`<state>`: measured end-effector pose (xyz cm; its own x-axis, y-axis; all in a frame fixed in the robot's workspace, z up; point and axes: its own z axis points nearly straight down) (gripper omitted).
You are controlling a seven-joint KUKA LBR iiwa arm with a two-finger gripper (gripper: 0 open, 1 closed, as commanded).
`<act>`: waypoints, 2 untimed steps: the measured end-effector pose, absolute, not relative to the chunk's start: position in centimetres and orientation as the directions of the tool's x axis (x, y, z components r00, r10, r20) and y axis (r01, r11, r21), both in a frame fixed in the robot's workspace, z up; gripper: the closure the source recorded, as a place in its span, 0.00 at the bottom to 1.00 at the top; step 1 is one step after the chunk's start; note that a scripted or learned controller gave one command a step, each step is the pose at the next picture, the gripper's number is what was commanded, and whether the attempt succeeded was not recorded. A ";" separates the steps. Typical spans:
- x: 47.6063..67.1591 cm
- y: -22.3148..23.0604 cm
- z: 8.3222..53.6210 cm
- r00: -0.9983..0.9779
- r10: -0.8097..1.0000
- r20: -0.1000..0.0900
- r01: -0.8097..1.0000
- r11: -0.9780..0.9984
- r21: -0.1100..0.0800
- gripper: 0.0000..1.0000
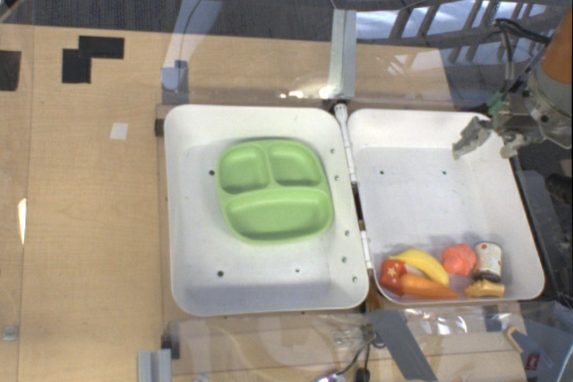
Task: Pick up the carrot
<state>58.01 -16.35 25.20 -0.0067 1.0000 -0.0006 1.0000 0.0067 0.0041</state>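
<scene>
The orange carrot (428, 287) lies along the front edge of the right bin (430, 183), just under a yellow banana (423, 264) and beside a red pepper (392, 271). My gripper (488, 139) hangs over the right bin's far right corner, well away from the carrot. Its two fingers stand apart with nothing between them.
A red-orange round fruit (459, 258), a small can (488, 258) and a yellow-brown item (484, 287) crowd the same front corner. The left bin (192, 192) holds a green sectioned plate (273, 190). A metal post (343, 49) rises behind the bins.
</scene>
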 end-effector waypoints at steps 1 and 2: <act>56.4 -20.5 37.1 0.045 0.999 -0.003 0.999 -0.045 0.008 0.00; 53.5 -17.5 30.9 0.013 1.000 -0.001 1.000 -0.013 0.004 0.00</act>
<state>53.47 -17.54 30.94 0.0128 0.9999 -0.0009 0.9999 -0.0128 0.0036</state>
